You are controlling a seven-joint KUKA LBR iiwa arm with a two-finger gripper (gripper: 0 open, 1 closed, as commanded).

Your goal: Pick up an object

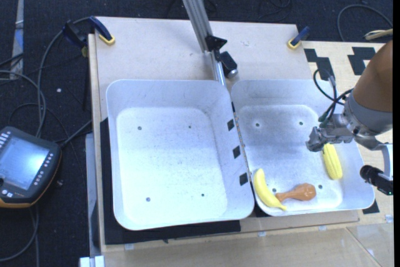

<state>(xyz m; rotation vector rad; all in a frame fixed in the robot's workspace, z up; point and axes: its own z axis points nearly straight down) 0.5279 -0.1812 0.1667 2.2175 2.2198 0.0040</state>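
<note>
One corn cob (332,162) just beneath gripper (317,142) | right bin (275,115) | gripper grip: cannot tell

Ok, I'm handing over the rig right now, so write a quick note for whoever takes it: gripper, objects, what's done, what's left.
Gripper: low over the right bin, at its right side, just above the upper end of the corn cob. Nothing visibly between its fingers.
Objects: corn cob lies near the right wall; banana at the front left corner; brown drumstick toy beside the banana, along the front edge.
Left bin: not part of this pick.
Done: arm has reached into the bin.
Left: grasp and lift one object; the corn cob is nearest.
</note>
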